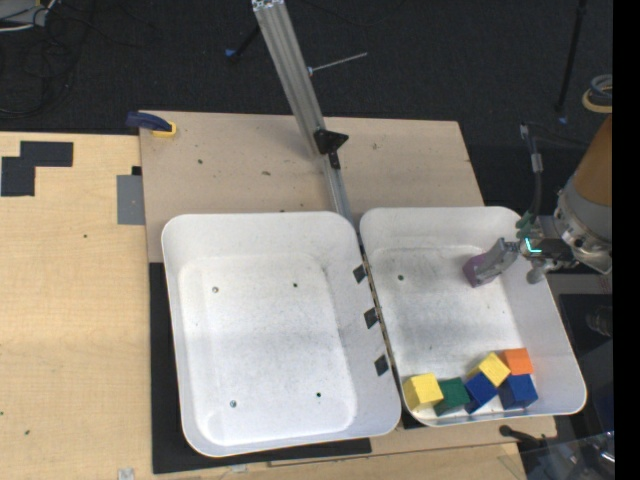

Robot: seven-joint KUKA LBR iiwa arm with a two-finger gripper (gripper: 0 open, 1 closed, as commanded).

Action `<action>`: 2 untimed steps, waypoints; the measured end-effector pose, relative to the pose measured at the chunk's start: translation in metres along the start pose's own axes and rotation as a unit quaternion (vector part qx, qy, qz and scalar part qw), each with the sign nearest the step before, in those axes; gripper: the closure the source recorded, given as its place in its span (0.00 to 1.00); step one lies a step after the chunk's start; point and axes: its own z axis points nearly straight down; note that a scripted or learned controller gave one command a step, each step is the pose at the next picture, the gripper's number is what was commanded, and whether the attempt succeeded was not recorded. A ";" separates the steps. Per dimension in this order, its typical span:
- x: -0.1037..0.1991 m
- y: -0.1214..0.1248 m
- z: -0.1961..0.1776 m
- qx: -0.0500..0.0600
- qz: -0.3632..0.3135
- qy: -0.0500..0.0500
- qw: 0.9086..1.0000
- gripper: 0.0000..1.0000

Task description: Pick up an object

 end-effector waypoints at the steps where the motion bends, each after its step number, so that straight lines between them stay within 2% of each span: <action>1: -0.001 0.001 -0.002 -0.002 0.001 -0.001 1.000 0.00; 2: -0.007 -0.002 0.059 0.001 0.001 0.000 1.000 0.00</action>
